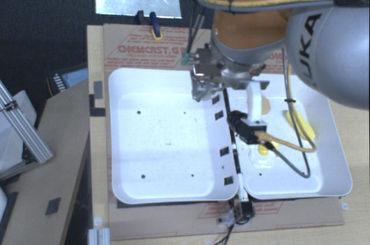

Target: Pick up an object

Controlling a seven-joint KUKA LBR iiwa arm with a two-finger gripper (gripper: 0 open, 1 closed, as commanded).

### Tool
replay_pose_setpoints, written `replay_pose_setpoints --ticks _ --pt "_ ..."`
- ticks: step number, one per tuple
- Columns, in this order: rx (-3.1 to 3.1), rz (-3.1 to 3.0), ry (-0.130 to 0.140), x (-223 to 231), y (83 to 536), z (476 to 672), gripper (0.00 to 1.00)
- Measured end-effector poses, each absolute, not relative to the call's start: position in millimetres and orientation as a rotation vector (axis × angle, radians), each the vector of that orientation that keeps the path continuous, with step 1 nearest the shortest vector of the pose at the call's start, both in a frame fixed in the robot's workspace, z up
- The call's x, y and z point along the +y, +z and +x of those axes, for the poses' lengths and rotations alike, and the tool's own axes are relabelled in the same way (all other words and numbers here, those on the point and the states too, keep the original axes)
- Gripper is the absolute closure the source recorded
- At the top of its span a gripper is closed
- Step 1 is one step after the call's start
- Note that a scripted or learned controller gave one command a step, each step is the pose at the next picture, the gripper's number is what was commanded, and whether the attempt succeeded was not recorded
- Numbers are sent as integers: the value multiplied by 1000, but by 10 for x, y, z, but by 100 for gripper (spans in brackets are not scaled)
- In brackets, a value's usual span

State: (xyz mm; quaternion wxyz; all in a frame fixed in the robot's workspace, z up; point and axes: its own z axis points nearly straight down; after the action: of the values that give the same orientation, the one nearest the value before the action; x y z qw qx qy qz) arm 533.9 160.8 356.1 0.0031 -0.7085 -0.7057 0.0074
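Gripper (203, 86) sits over the divider at the bins' far end; whether it's released or clenched can't be told. Yellow object (303, 126) lies in the right bin (338, 171), well apart from it. Best bet: shift over, centre on the object, descend straight.

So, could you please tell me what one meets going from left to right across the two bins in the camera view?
Left bin → gripper → tan piece → long yellow piece.
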Motion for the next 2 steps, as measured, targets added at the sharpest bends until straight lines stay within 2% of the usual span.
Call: replay_pose_setpoints --ticks 1,2 --pt "-2214 -2231 3 767 3603 4938 100" --pt "-2231 -2217 -11 1130 4370 4866 100"
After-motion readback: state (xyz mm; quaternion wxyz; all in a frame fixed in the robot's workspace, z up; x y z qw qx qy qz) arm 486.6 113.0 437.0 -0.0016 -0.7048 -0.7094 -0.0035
